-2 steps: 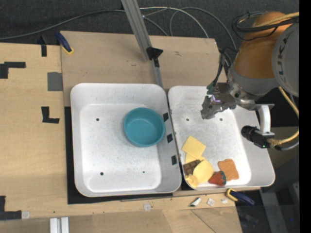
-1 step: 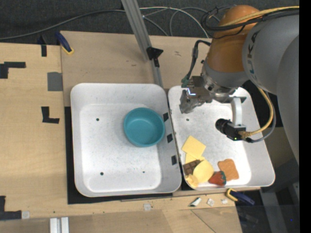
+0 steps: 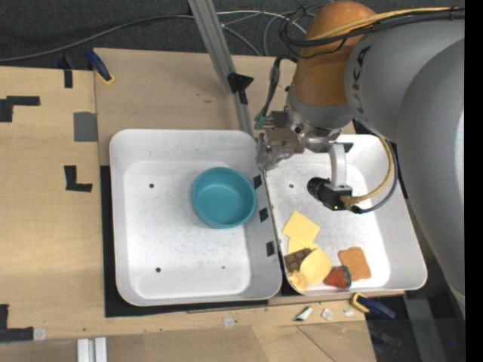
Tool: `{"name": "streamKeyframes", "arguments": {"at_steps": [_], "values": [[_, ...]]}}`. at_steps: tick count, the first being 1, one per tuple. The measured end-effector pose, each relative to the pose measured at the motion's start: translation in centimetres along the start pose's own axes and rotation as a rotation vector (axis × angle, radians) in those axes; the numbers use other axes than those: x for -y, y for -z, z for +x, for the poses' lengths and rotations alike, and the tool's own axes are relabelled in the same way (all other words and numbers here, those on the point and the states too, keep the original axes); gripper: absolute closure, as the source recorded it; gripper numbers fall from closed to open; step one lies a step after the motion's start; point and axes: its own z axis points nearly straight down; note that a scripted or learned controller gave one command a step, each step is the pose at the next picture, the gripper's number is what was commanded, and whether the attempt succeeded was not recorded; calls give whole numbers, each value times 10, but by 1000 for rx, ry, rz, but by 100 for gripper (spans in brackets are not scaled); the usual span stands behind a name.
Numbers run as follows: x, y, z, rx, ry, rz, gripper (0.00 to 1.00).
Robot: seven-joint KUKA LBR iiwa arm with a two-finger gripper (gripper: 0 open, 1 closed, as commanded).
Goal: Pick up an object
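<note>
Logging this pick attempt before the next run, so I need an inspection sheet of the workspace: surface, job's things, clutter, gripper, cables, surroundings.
Surface: wooden bench bearing the left bin and the right bin, side by side.
Job's things: blue bowl upright in the left bin; yellow pieces, a brown piece, an orange piece and a red piece bunched at the right bin's near end.
Clutter: black tape marks on the bench.
Gripper: gripper above the divide between the bins, far end; nothing seen held.
Cables: yellow cable looping over the right bin; dark cables behind the bench.
Surroundings: slanted metal pole; clamps on the bench edges.
</note>
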Motion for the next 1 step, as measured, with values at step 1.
{"name": "streamKeyframes", "arguments": {"at_steps": [1], "values": [[-15,-10,61,-1,2,0,100]]}}
